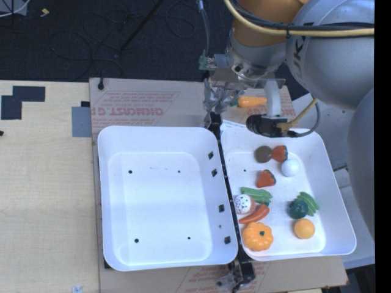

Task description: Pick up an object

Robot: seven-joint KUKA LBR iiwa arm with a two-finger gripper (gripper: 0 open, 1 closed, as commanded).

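The gripper [215, 105] hangs at twelve o'clock above the bins' divider, finger state impossible to tell; toy pumpkin [258, 237] sits at five o'clock

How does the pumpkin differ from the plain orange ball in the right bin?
The pumpkin is ribbed with a green stem on top; the orange ball is smooth with no stem. The pumpkin looks larger than the ball. The pumpkin sits at the bin's near left corner beside the red pepper, while the ball lies further right, just below the broccoli. Both are orange and rest loose on the right bin floor.
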